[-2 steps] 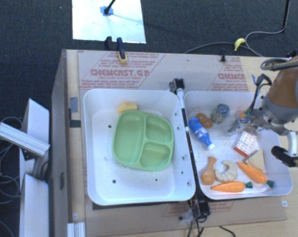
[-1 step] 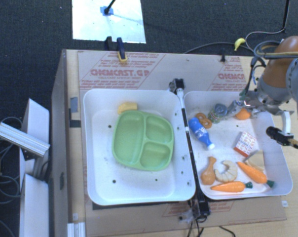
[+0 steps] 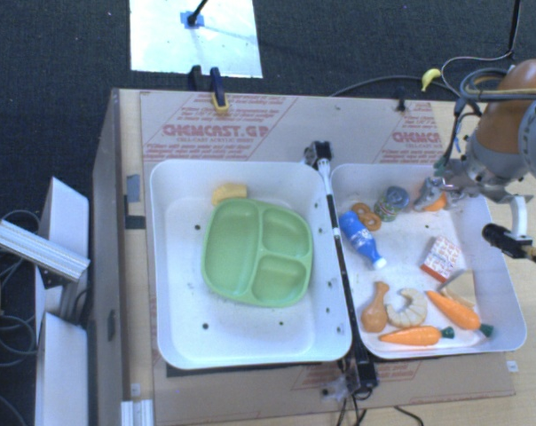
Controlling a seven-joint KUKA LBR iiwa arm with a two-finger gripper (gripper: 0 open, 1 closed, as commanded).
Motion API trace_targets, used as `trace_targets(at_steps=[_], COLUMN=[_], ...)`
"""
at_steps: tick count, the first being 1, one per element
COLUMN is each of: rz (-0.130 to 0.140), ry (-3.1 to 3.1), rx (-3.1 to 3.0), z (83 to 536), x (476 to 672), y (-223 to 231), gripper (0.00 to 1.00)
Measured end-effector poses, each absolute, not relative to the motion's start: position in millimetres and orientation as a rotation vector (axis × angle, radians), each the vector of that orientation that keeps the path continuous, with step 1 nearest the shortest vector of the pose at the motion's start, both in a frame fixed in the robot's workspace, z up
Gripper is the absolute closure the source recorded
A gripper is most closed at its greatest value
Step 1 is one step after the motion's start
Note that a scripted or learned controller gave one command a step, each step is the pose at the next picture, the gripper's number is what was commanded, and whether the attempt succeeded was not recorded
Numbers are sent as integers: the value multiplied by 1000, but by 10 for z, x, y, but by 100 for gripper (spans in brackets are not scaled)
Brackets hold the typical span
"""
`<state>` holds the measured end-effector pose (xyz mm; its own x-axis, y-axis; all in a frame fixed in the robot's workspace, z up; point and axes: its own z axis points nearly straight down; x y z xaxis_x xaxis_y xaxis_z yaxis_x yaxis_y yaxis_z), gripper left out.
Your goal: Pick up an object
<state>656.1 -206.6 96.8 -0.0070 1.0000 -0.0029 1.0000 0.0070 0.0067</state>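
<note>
Bins: two shallow white ones side by side on the bench (image 3: 250, 122), left bin (image 3: 179, 327) and right bin (image 3: 508, 313). Left bin holds two things: one green divided plate (image 3: 257, 252) with four compartments, lying flat near the middle, and one small yellow piece (image 3: 230, 192) just beyond the plate's far edge, touching or nearly touching it. Right bin holds nine loose things, counted: one blue and white bottle (image 3: 359, 238) lying on its side near the left wall; one pretzel (image 3: 367, 215) just beside the bottle's blue end; one grey-blue can (image 3: 391, 202) beside the pretzel; one small orange piece (image 3: 435, 204) at the far side; one printed box (image 3: 441, 257) right of centre; one tan wedge (image 3: 461, 284) just in front of the box; one chicken drumstick (image 3: 374, 307); one pale shrimp-like piece (image 3: 406, 306) touching or just beside the drumstick; two carrots, one (image 3: 457, 311) slanted along the right side, the other (image 3: 415, 335) lying along the near wall. Gripper (image 3: 430, 192) sits low over the far part of the right bin, directly at the small orange piece; cannot tell whether it is spread or closed, nor whether the piece is between its tips. Grey arm (image 3: 503, 153) with orange band enters from the right.
</note>
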Motion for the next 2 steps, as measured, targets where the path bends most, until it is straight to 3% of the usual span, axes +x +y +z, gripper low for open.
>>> trace_targets(at_steps=[1, 2], rz=[-25, 8], ry=[2235, 2224], rx=[2233, 2212], z=[837, 1971], x=[6643, 6702], y=[-1486, -958], gripper=[100, 100])
